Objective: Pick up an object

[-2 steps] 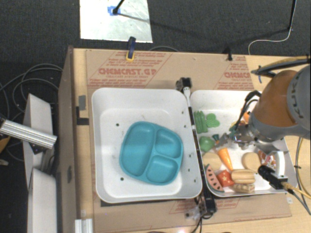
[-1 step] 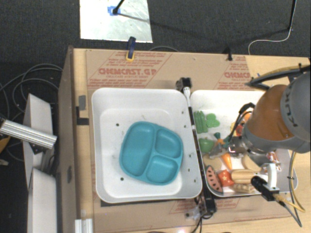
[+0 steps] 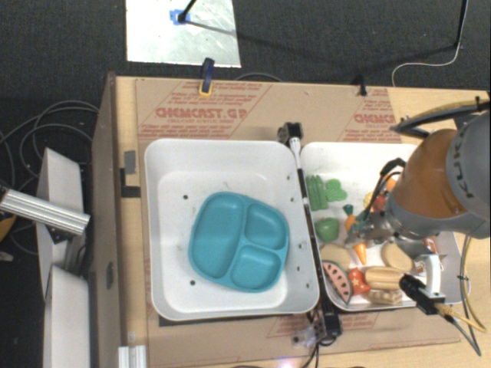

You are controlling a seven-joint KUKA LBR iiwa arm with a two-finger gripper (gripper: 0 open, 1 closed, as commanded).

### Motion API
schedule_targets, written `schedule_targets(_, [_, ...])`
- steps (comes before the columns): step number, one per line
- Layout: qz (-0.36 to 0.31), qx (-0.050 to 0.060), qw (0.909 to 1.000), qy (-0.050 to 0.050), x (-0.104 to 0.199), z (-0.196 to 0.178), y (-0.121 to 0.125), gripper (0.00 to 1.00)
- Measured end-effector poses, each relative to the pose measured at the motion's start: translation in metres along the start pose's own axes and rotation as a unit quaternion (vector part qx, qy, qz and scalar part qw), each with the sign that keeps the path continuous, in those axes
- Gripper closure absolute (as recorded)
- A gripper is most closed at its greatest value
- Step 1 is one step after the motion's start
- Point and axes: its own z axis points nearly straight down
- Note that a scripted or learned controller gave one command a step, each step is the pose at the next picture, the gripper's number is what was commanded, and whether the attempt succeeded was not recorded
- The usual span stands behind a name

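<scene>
The right bin (image 3: 349,159) holds several toy foods. A green leafy piece (image 3: 325,191) lies at its left, with a round green fruit (image 3: 327,228) below it. A small carrot (image 3: 350,221) and an orange wedge (image 3: 359,252) lie beside that fruit. A watermelon slice (image 3: 337,279), a red piece (image 3: 358,284) and a hot dog bun (image 3: 383,276) sit near the front. My gripper (image 3: 369,229) hangs low over the middle of this bin, just right of the carrot. The grey and orange wrist (image 3: 430,186) hides most of it.
The left bin (image 3: 176,167) holds a teal divided plate (image 3: 238,241). A black divider bar (image 3: 301,198) runs between the bins. A beige round piece (image 3: 395,256) lies under the arm. Cardboard walls ring the bench, and cables lie at the far left.
</scene>
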Motion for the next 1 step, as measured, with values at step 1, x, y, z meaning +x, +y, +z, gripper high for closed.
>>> schedule_targets(1, [-0.005,0.000,1.0000,0.002,0.0590,-0.1192,0.0514,1.00])
